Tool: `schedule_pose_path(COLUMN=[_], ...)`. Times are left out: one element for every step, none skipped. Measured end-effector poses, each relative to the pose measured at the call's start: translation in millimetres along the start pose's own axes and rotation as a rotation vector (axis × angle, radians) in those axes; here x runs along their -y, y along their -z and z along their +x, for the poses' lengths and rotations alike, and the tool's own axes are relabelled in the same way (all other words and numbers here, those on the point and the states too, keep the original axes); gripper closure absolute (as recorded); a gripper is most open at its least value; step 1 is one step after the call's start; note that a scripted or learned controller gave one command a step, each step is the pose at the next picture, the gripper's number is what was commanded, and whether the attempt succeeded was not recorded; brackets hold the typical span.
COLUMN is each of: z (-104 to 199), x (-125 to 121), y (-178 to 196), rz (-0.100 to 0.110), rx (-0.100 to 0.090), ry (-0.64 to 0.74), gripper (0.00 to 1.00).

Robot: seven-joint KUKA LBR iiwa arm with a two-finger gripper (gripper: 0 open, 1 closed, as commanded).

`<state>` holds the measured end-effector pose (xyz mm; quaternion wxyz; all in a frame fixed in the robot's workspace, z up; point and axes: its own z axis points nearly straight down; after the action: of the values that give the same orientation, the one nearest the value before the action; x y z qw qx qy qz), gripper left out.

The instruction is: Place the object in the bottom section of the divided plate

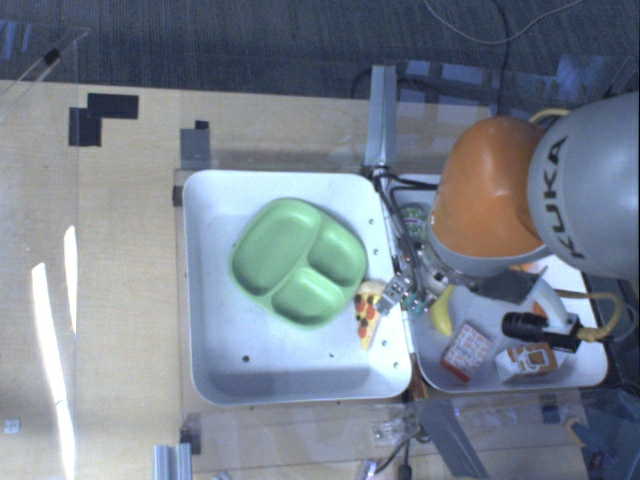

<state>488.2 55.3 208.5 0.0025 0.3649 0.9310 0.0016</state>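
A green divided plate [298,259] with three sections lies in the left white bin [215,348], toward its upper middle. A small yellow and red pizza-slice toy [367,317] rests on the bin floor just right of the plate, near the bin's right wall. My gripper [398,294] sits low at the wall between the two bins, right beside the toy's upper end. The view does not show whether it touches or grips the toy. The arm's orange band and grey wrist cover much of the right bin.
In the right bin [590,373] lie a yellow banana [441,311], a red and white patterned box [467,351] and a small white and brown carton [527,362]. A metal post [380,118] stands behind the bins. Bare bin floor lies below and left of the plate.
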Motion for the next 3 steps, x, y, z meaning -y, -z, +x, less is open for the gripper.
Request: schedule_pose_path(z=[-43, -60, -95], x=[47, -45, 103], y=[-25, -24, -53], rz=[0.002, -0.001, 0.002], rx=[-0.001, 0.000, 0.001], ry=[-0.062, 0.161, 0.181], gripper=[1.00, 1.00, 1.00])
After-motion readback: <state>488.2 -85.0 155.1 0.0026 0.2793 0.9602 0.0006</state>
